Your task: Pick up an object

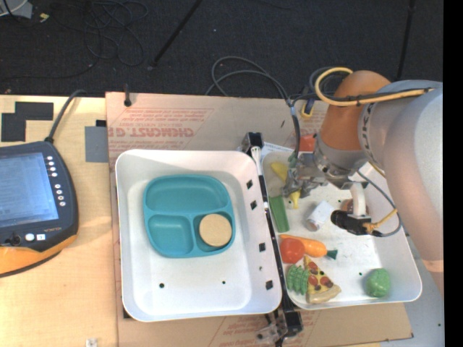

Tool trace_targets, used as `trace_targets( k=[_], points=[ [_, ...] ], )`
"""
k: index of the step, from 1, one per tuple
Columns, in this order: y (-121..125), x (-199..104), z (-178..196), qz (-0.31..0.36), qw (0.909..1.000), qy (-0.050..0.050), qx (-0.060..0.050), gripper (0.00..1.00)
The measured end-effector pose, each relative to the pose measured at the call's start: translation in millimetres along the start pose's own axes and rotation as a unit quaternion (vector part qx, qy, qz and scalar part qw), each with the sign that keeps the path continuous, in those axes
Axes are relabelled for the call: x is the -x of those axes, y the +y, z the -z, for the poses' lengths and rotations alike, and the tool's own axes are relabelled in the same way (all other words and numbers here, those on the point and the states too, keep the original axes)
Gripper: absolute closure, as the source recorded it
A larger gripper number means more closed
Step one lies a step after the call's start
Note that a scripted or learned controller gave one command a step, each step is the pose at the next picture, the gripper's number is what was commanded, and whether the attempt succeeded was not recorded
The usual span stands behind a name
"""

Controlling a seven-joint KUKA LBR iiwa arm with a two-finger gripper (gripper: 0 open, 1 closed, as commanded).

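Camera view, left bin (141, 280): it is in the centre of the frame. It bears a teal plate (173, 215) with a tan round disc (215, 230) in the plate's lower right compartment. All of this is well apart from the gripper.
Right bin (362, 255): it is right of centre and holds small toy foods.
Green stick (278, 212): it lies along the left wall of the right bin, just below the gripper. I judge it light and stiff. It is narrow, so it is best taken across its short side at the middle.
Yellow piece (278, 170): it is in the upper left corner of the right bin, just beside the gripper. It looks like smooth plastic, light and maybe slippery, and the wall close by leaves little room.
Gripper (296, 191): it is low over the upper left part of the right bin, between the yellow piece and the green stick. I cannot tell how wide it stands, and nothing is seen held in it.
White block (318, 214): it is near the gripper, to its lower right. It seems stiff with flat sides, so it should be easy to clamp.
Arm (343, 121): it comes in from the right of the frame, with the orange band up and the wrist bent down steeply toward the bin.
Green ball (377, 282): it is in the lower right corner of the bin, far from the gripper. It is round and probably rolls.
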State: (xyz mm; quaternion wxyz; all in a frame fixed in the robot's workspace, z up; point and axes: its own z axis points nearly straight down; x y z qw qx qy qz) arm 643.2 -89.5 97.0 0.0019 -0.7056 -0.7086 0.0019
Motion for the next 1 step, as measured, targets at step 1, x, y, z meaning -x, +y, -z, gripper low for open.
trace_targets(
  k=[1],
  points=[
    [-47.9, -49.2, 93.5, -0.001, 1.0, 0.001, 0.001, 1.0]
  ],
)
